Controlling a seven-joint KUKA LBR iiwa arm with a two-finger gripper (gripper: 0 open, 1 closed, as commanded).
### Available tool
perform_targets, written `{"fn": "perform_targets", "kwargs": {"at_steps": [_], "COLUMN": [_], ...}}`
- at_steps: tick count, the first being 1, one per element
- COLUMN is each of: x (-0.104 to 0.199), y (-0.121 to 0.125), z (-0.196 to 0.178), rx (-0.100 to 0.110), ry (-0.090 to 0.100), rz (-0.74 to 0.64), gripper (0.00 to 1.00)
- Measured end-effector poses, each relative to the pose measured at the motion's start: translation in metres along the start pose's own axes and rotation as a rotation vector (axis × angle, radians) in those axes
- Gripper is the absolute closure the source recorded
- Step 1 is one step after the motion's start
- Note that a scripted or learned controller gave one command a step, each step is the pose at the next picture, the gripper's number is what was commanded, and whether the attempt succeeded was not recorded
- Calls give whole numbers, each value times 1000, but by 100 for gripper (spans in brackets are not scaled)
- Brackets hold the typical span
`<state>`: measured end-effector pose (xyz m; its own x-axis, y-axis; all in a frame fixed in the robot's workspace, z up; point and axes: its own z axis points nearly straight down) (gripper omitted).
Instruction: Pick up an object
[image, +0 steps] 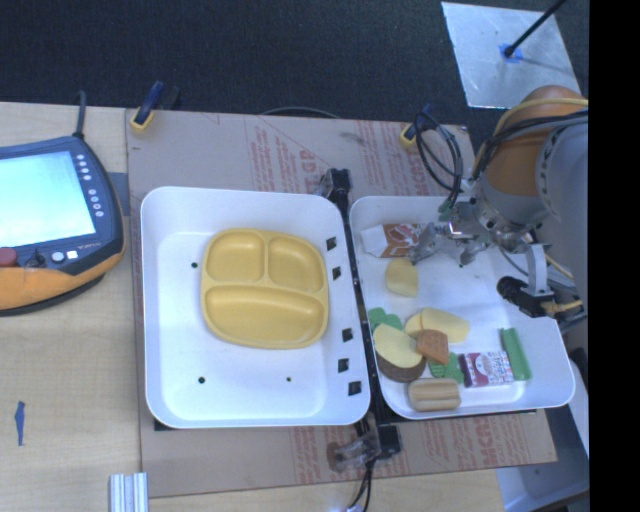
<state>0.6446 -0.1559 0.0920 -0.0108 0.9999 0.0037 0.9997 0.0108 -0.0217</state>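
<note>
My gripper (447, 250) hangs over the back of the right bin (545, 395), its two fingers spread apart with nothing between them. Just left of it lies a small white packet with a brown label (398, 238). A pale yellow wedge (402, 277) sits in front of that packet. Toward the bin's front is a pile of toy food: a green piece (384, 320), a tan slice with a brown rim (397, 352), a yellow piece (440, 323), a small brown piece (433, 346) and a bread roll (433, 394).
A red-and-white packet (485, 368) and a green bar (514, 352) lie at the right bin's front right. The left bin (170, 300) holds a yellow divided plate (265, 288). A teach pendant (50, 215) rests on the bench at far left. Cables loop behind the gripper.
</note>
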Motion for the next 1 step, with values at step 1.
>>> {"fn": "perform_targets", "kwargs": {"at_steps": [1], "x": [102], "y": [-41], "z": [-105], "rx": [-24], "ry": [0], "rz": [-2], "gripper": [0]}}
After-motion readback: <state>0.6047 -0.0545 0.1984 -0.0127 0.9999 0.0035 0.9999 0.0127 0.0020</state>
